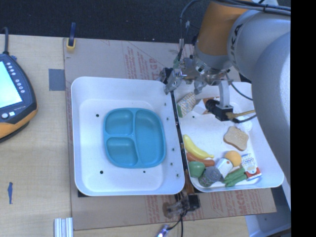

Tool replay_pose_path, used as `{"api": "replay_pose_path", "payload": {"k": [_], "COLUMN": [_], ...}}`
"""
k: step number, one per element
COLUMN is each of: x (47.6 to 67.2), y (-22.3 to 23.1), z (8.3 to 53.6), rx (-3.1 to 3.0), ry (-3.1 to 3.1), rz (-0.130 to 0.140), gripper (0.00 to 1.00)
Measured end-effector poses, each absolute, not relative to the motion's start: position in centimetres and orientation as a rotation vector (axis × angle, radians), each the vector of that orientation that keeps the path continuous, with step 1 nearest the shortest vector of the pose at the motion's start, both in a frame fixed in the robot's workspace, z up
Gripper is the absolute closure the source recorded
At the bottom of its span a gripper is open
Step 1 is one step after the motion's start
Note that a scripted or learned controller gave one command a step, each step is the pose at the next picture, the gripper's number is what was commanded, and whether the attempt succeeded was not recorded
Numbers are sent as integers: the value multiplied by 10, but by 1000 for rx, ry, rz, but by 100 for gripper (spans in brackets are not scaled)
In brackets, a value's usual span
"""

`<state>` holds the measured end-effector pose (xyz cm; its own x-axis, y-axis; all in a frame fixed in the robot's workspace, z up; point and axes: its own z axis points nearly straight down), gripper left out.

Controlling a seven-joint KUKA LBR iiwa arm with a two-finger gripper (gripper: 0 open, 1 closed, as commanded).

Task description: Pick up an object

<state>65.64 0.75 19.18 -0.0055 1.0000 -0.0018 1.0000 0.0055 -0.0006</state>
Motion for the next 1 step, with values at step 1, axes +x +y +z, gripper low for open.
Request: {"api": "replay_pose_path", "payload": {"k": [1], "x": [657], "y": [7], "z": [202], "rx": [2211], "ry": [2229], "rz": [-3], "gripper": [100]}}
